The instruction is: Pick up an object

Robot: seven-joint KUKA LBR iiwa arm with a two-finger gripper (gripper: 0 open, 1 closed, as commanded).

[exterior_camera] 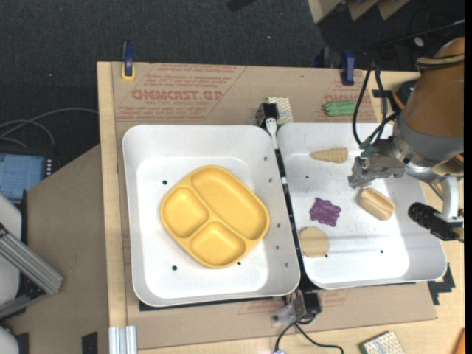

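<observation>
Trouble looked likely: the gripper hung at eleven o'clock of the bread roll, grasp state unclear, so closing there might miss.

The gripper hangs over the right bin, toward its far right part. Just below the jaws and slightly right lies a bread roll. Up and left of the jaws, near the bin's far wall, lies a cone. Down and left of the jaws sits a crumpled piece, and nearer still, by the bin's left wall, a round cookie. Well left of the jaws, the left bin holds a divided tray at its middle.
</observation>
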